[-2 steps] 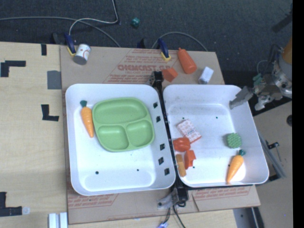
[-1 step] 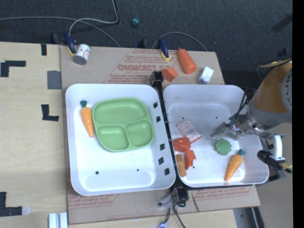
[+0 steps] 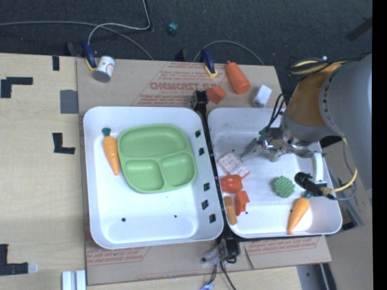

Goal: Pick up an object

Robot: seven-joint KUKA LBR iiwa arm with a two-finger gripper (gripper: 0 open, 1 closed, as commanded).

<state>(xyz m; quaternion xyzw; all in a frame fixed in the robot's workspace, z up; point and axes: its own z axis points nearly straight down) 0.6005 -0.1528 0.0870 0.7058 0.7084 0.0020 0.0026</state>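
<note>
My gripper (image 3: 259,147) hangs low over the right bin (image 3: 329,225), near its back middle, with the grey arm and its orange band (image 3: 308,98) coming in from the right. Just left of and below the gripper lies a white packet with red print (image 3: 230,162). Further toward the front are a red piece (image 3: 231,183), another red piece (image 3: 242,202) and a small orange stick (image 3: 231,214). A green bumpy ball (image 3: 283,186) and an orange carrot (image 3: 298,214) lie at the bin's front right. Nothing is seen held in the gripper.
The left bin (image 3: 97,222) holds a green divided plate (image 3: 158,157) and a carrot (image 3: 110,153). Behind the bins on the cardboard lie an orange object (image 3: 237,77), a small orange piece (image 3: 216,93), a white cube (image 3: 262,95) and a small can (image 3: 104,67).
</note>
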